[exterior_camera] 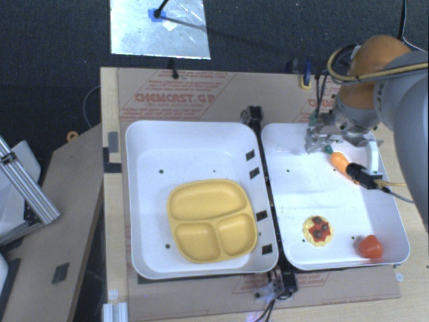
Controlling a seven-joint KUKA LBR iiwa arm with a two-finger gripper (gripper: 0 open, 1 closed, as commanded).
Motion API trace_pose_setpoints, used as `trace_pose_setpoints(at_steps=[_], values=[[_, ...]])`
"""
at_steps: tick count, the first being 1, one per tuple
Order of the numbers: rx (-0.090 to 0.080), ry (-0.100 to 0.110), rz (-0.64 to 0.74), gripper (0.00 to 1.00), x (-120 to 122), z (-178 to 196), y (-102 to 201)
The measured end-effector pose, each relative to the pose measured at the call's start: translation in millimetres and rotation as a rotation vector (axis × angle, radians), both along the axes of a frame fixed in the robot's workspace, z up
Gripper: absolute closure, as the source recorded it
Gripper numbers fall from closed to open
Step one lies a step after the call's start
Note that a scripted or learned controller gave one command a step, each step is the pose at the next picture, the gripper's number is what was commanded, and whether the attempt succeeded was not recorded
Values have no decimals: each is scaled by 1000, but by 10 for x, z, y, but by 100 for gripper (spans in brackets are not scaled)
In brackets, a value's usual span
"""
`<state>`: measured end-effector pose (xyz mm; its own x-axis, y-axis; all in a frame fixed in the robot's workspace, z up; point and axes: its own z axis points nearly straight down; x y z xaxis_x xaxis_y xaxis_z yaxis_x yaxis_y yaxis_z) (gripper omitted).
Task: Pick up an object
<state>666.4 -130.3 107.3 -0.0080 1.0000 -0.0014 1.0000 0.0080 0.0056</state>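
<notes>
Orange-banded arm's hand (320,141) hovers by right bin's (295,257) far rim.

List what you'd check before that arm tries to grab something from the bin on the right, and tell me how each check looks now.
1. Things to grab in the right bin: ok; a carrot, a small tart and a tomato lie there.
2. Things lie apart from each other: ok.
3. Pincer over the right bin: ok, at its far end.
4. Pincer near a target: ok, the carrot lies just beside it.
5. Pincer open: cannot tell.
6. Tomato clear of the bin wall: not ok, it sits in the near corner.
</notes>
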Motion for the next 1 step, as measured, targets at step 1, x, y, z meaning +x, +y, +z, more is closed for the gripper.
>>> trace_pose_setpoints(at_steps=[1], values=[[1, 1, -4, 100, -69, 485, 32]])
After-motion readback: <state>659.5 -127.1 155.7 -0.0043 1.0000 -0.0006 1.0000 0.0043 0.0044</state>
